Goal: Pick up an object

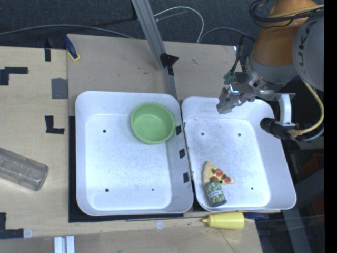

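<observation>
Gripper (227,105) state unclear, over right bin's (274,196) far edge; pizza slice (217,173) well apart, near edge.

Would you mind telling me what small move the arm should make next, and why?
Probably travel toward the near end of the right bin: the gripper hangs over its far edge, while the pizza slice and small can lie apart from it there.

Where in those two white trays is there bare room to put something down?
The left bin is bare below and left of the green bowl, which sits at its top right. The right bin is bare across its middle and right; its lower left is crowded by the pizza slice and small can.
</observation>
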Available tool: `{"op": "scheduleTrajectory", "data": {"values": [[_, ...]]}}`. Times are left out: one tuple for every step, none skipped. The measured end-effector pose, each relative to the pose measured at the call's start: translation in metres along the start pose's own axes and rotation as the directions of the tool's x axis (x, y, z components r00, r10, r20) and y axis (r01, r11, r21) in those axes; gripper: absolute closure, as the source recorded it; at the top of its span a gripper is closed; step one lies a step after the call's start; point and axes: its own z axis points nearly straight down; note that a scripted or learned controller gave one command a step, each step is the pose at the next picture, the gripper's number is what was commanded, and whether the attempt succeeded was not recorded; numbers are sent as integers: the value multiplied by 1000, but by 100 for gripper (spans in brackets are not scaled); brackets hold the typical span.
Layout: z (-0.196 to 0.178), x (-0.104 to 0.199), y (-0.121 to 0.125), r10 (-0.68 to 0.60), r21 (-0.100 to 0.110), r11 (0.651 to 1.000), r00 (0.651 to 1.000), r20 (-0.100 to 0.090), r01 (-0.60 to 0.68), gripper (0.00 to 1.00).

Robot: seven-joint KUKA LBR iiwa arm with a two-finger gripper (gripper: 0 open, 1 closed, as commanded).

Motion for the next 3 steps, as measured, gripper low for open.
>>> {"op": "scheduleTrajectory", "data": {"values": [[20,51,-24,-1,1,1000,1000,-1,1,100],[19,106,-43,-2,1,1000,1000,-1,2,100],[38,145,-71,0,3,1000,1000,1,0,100]]}}
